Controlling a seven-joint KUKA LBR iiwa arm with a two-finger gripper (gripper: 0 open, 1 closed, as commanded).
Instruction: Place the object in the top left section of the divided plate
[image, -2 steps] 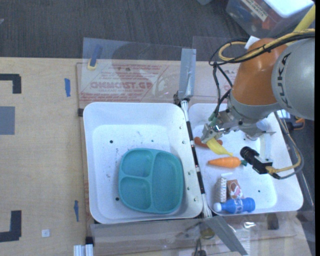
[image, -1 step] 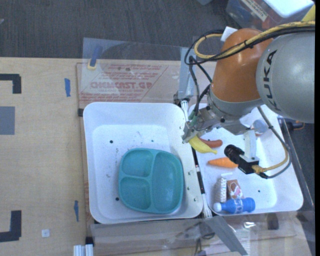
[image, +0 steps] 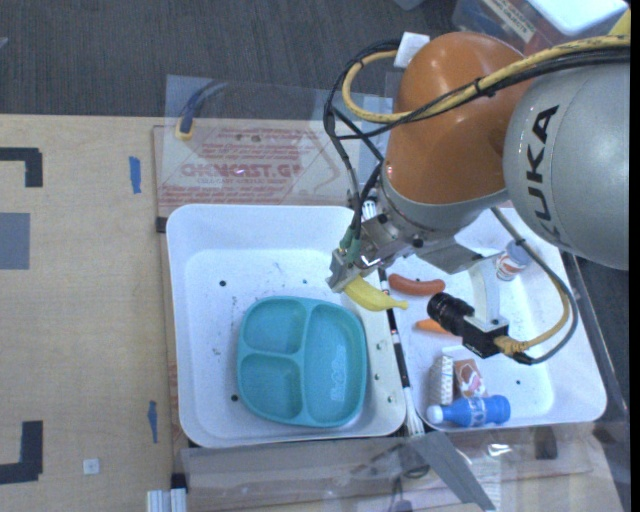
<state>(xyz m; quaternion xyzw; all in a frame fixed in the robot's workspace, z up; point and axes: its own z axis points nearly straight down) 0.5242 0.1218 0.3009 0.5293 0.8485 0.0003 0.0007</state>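
Banana (image: 372, 296) is hanging at the tip of the gripper (image: 347, 278), and the fingers (image: 343, 270) are pinching its upper left end, as far as the slanted view is showing. The yellow fruit is pointing down and to the right, lying over the seam where the two white bins are meeting, just beyond the upper right edge of the divided plate (image: 300, 362).

The teal plate is sitting in the left bin (image: 190, 300), toward its lower right. Its top left section (image: 272, 328) is lying well to the left of the banana and below it in the picture, and nothing is resting in it. The other small section is sitting under it, and the large section is taking up the plate's right side.

In the right bin (image: 585, 390), an orange-red sausage (image: 418, 285) is lying just beside the banana's free end. A small orange piece (image: 430, 326) is lying below that. Further down, a brown and white packet (image: 455, 378) is standing close above a blue bottle (image: 475, 411), which is lying on its side near the bin's lower rim. A small container with a red label (image: 512, 263) is sitting near the bin's upper part, under the arm.

The grey arm with its orange band (image: 450, 120) is reaching in from the upper right. Both bins are resting on the pale wooden desk (image: 80, 300), which is bearing scraps of blue tape (image: 134, 174).
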